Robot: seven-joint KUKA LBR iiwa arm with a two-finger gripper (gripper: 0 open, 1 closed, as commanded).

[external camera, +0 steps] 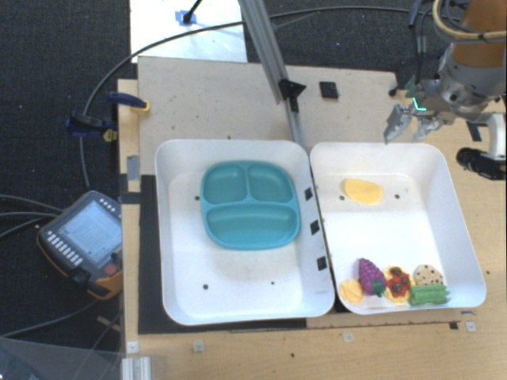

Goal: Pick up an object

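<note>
Jaws (405,127) hang parted above right bin (451,180) rim.

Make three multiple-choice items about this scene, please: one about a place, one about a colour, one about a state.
1. Where is the divided plate?
A. left bin
B. right bin
C. bare bench

2. What colour is that plate?
A. red
B. teal
C. black

3. How do the gripper fingers stand?
A. shut on the yellow piece
B. shut on the plate
C. apart, holding nothing

Answers: 1 A, it lies inside the left bin. 2 B, its surface is teal. 3 C, the fingers hang apart above the right bin's far rim, and the yellow piece lies in the bin.
</note>
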